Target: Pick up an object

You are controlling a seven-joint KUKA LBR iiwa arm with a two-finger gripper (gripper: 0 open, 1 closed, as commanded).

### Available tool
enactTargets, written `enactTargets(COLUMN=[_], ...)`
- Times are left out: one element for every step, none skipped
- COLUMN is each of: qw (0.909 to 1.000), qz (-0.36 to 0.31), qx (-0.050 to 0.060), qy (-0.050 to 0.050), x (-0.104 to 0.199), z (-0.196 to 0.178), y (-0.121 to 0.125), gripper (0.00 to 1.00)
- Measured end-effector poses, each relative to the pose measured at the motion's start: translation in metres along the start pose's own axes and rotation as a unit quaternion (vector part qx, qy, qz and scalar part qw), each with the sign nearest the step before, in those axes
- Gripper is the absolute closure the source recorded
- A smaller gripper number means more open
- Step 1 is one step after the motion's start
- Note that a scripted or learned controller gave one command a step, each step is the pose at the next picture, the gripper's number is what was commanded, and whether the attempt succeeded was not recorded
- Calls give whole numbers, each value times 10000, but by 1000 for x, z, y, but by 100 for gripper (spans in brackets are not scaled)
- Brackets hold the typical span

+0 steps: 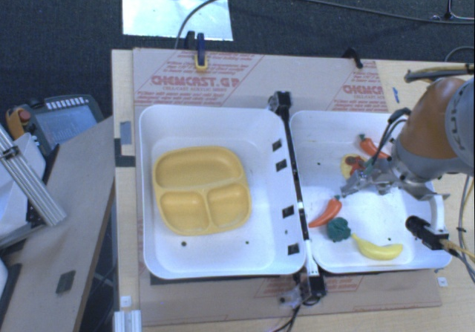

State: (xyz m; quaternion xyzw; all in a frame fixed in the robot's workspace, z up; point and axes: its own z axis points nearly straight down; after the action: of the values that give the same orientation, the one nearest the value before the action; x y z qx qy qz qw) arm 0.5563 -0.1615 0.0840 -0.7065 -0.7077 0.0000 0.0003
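The right bin [320, 130] holds several toy foods. An orange carrot [326, 212] lies near the bin's left wall, with a green broccoli piece [339, 229] just below it. A yellow banana [378, 249] rests by the front wall. A second orange-red piece [369, 147] lies farther back, and a yellow piece [347, 168] with a bit of red on it sits partly hidden under the gripper. My gripper [359, 181] hangs low over the middle of this bin, up and to the right of the carrot and right beside the yellow piece.
The left bin [171, 126] holds a yellow divided tray [200, 189]. A black divider with clips [291, 189] runs between the bins. The arm's body [438, 130] covers the right bin's right side. A pendant [63, 122] and metal rail [30, 182] sit on the left bench.
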Motion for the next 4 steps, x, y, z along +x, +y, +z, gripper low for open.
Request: enactTargets(qw=[10000,10000,10000,10000], qz=[2,14,-6,-12], qx=[-17,-30,-31,-23], qy=[-6,-12,-13,-10], x=[0,-6,-12,-12], z=[-11,-58,-102,-126], y=[1,-2,0,1], gripper=[100,100,100,100])
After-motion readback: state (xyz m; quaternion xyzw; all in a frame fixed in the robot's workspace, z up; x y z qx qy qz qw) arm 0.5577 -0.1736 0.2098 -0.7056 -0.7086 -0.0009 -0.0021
